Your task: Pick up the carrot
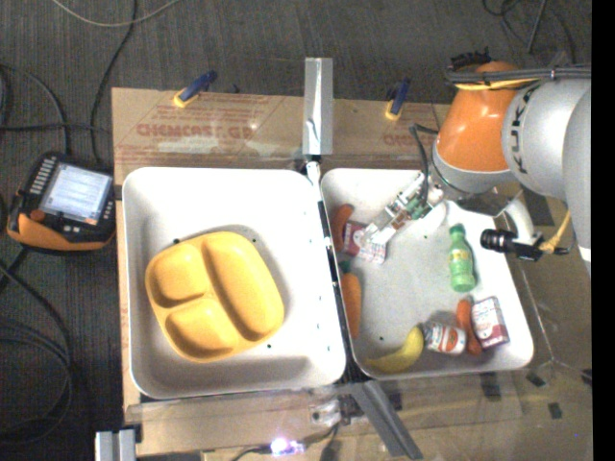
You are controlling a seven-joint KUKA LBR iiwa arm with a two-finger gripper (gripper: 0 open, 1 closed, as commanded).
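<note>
a dark carpeted floor with loose cables lies under a bench (pixel 240 123) topped with a cardboard sheet, and on it sit two shallow white bins side by side. the left bin (pixel 144 353) holds a yellow divided plate (pixel 216 294); a teach pendant (pixel 65 200) rests on the floor off to that side.

the gripper (pixel 377 234) hangs low in the right bin (pixel 524 344), near its back left part, with its tip touching or just over a small red and white packet (pixel 363 242). whether it is released or clenched cannot be told at this slant.

the carrot (pixel 351 303) lies along the bin's left wall, just below the gripper and a little toward the dividing wall, close by but apart from it. an orange piece (pixel 342 224) at the same wall sits just beside the gripper; what it is stays unclear. well off to the gripper's far side stand a green bottle (pixel 462 257), and toward the front a banana (pixel 404 351), a small can (pixel 445 337) and a red box (pixel 489 321).

the step in hand looks like the approach, with no grasp of the carrot made. the next move likely calls for shifting toward the front along the wall, lining up across the carrot's narrow width, and descending without jamming against the wall.
</note>
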